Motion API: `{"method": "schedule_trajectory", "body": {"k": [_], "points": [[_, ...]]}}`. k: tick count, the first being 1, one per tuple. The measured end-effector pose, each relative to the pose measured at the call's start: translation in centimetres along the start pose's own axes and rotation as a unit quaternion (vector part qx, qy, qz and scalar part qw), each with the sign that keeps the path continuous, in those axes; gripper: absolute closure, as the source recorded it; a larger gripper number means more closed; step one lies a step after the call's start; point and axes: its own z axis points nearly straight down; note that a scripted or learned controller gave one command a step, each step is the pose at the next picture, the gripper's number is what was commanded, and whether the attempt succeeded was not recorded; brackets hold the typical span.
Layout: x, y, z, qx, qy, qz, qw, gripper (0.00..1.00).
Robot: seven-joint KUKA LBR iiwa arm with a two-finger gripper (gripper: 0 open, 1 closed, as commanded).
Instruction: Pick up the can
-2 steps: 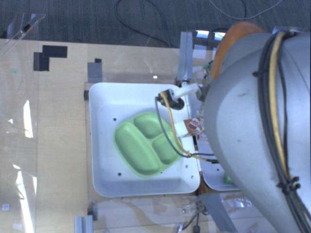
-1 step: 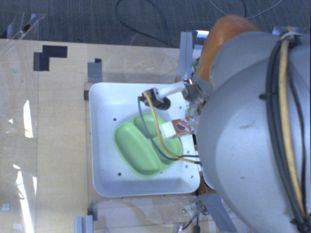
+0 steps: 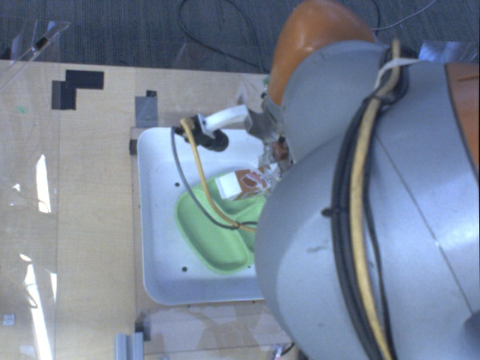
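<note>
The grey arm with its orange band (image 3: pixel 319 28) covers most of the view from the right. Its gripper (image 3: pixel 268 165) reaches down into the white bin (image 3: pixel 157 201), mostly hidden under the wrist. Just left of the gripper tip lies a small brown and white labelled item (image 3: pixel 241 183), which may be the can; part of it is hidden by the arm. It rests against the upper edge of a light green dish (image 3: pixel 214 235). Whether the gripper touches the item cannot be made out.
A yellow and a black cable (image 3: pixel 196 172) hang from the wrist across the bin and the green dish. A white and black fitting (image 3: pixel 216 130) sticks out left of the wrist. Wooden bench lies to the left of the bin.
</note>
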Motion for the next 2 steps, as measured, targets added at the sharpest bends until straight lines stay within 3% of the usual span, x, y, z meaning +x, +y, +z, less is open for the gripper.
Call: {"method": "schedule_trajectory", "body": {"k": [1, 2], "points": [[1.2, -8.5, 0.9, 0.000, 0.000, 0.001, 1.0000, 1.00], [-0.2, -9.0, 5.3, 0.000, -0.001, -0.002, 1.0000, 1.00]]}}
